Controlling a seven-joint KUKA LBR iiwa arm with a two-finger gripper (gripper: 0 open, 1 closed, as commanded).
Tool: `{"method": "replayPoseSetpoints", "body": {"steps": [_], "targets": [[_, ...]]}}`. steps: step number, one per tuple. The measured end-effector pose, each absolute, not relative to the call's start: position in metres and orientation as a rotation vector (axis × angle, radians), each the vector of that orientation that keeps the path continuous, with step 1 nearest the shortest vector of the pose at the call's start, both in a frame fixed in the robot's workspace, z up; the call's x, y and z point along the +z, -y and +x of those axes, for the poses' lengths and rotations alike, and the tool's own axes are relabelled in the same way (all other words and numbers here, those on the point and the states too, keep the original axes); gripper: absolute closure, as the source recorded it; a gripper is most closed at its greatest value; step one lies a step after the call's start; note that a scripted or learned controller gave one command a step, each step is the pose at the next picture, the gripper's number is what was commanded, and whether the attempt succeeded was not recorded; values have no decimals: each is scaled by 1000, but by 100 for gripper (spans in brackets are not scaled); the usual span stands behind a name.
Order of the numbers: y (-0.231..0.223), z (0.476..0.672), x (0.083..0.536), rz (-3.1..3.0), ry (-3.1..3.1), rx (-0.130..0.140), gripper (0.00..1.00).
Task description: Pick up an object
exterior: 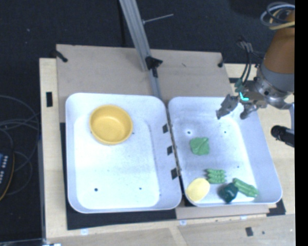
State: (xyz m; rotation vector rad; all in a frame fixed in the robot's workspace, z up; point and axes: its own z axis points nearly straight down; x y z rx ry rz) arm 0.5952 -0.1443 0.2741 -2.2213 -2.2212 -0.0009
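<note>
A dark teal object (228, 192), shape unclear, lies low in the right bin (256, 142); the pincer (235, 109) hangs spread, gripping nothing.

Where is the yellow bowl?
The yellow bowl sits in the upper left part of the left bin, far from the gripper over the right bin.

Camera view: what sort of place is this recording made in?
Likely a robot grasping test bench in a lab: two white bins, toy items such as a yellow bowl, and the gripper above the right bin.
</note>
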Motion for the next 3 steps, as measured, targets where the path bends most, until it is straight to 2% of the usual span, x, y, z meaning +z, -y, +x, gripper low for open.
{"method": "replayPoseSetpoints", "body": {"steps": [1,2,3], "targets": [[144,595,274,-2221,2221,-1,0],[143,604,219,-2220,2219,5,0],[143,600,176,-2221,2219,4,0]]}}
